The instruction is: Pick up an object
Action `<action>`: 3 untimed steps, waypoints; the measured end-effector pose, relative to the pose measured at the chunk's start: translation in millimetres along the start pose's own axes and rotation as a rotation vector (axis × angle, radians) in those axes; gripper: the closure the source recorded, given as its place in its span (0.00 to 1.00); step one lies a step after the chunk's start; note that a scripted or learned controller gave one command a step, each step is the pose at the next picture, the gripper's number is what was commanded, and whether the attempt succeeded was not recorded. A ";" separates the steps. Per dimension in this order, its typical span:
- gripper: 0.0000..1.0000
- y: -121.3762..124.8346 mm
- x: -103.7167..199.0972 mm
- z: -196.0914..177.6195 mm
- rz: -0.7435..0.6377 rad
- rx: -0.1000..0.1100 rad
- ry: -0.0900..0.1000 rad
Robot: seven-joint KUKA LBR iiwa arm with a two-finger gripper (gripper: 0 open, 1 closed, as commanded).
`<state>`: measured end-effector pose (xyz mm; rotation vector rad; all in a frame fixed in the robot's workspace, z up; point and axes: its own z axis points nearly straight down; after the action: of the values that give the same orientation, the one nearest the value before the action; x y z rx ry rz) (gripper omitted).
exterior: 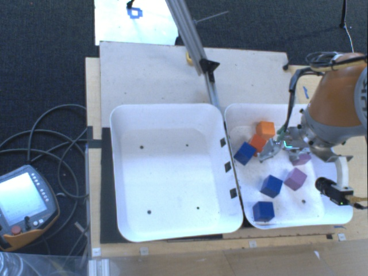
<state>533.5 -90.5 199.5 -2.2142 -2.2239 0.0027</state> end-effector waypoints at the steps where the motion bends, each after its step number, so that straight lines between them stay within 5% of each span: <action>1: 0.00 1.0 -0.2 -2.1 0.002 -0.005 -0.001; 3: 0.00 -1.2 8.3 103.0 0.002 0.001 0.000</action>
<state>531.9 -82.1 96.5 -2.2158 -2.2204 0.0037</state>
